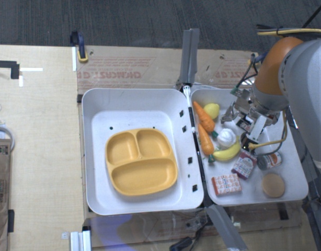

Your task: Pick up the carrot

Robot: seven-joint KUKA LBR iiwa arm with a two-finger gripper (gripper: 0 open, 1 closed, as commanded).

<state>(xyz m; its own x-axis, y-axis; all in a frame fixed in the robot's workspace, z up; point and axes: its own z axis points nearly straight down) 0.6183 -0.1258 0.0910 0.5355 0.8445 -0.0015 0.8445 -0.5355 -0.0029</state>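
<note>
Right bin (299,184) crowded; carrot (204,117) hugs its left wall, claw (243,123) nearby.

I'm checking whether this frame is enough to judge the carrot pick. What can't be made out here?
- Gripper, camera view: too small and cluttered to tell how the jaws stand.
- Right bin: its far right part is covered by the arm.
- Carrot: a second orange piece lies below it; whether they join is unclear.
- Small can: label too small to read.

Light wooden bench (40,140), two white bins side by side, left bin (92,140), right bin (294,156), cardboard sheet (134,69) behind them
</note>
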